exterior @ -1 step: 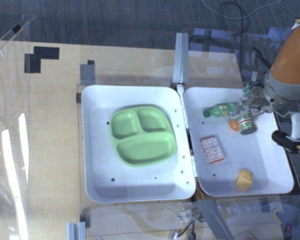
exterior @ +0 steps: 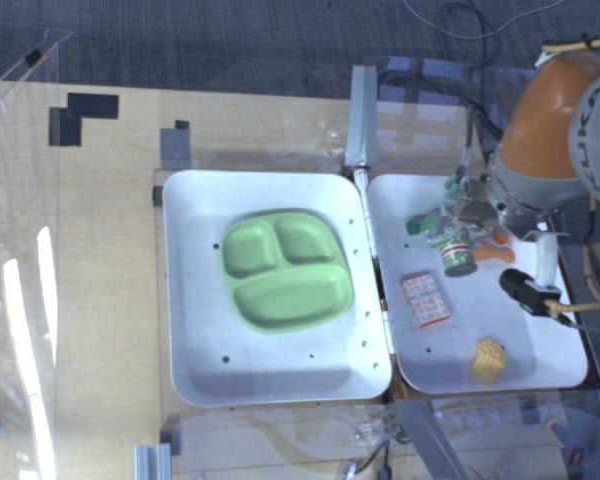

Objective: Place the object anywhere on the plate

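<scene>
Two bins: green plate (exterior: 283,271) left, small can (exterior: 459,258) right.

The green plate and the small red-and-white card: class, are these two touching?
Apart. The camera view shows the green plate in the left bin and the red-and-white card in the right bin, with both bin walls between them.

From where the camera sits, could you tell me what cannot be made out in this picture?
- Gripper, camera view: small and cluttered; finger state unclear.
- Teal object: partly behind the gripper, too small to identify.
- Orange object: partly covered by the arm.
- Can label and card print: too small to read.
</scene>
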`<action>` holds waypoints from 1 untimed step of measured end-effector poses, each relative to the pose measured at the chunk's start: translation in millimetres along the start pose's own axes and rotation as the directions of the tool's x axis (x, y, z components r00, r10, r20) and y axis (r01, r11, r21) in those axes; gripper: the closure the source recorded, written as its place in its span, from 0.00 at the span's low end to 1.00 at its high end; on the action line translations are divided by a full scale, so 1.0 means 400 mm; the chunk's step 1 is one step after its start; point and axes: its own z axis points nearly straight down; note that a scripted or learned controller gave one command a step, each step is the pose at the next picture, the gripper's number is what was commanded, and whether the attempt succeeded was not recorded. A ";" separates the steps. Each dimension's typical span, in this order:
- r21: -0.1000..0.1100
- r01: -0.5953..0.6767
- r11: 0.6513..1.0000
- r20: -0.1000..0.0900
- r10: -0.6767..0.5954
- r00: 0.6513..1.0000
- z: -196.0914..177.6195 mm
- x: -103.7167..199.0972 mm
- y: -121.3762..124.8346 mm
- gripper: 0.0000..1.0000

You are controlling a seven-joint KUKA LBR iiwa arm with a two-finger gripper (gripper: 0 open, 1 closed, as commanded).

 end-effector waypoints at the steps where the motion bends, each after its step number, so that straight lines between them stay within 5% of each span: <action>1: 0.000 0.114 0.994 -0.001 -0.114 0.994 -0.001 0.205 -0.026 1.00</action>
